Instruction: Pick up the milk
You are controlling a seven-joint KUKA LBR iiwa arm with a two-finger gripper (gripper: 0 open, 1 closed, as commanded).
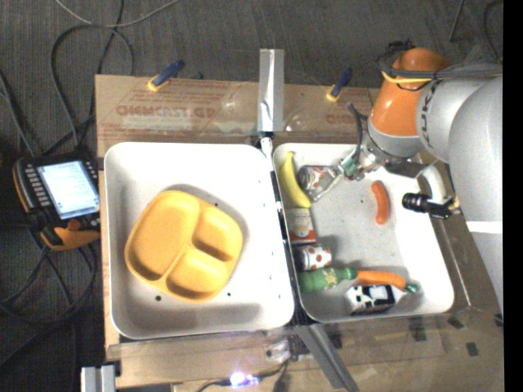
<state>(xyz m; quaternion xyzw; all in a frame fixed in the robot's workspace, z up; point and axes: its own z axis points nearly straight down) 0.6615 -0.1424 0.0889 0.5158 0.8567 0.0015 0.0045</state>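
My gripper [327,178] hangs at the right bin's far end; whether it's parted I cannot tell. The milk carton [369,298] lies well apart, near front wall: light, stiff, crushable; I'd pinch its flat sides.

bins [122,243]: white
tray [185,244]: yellow-orange, plain
banana [292,180]: yellow
sausage [380,202]: orange-red
carrot [381,278]: orange, green tip
bottle [325,280]: green, yellow-red label
milk [369,298]: black and white cow patches
can [314,257]: red and white
arm [458,137]: grey, orange band
clamps [166,74]: blue with yellow
bench [196,113]: brown cardboard, red print
floor [82,31]: dark grey, black cables
pendant [57,190]: black, lit pale screen, orange below
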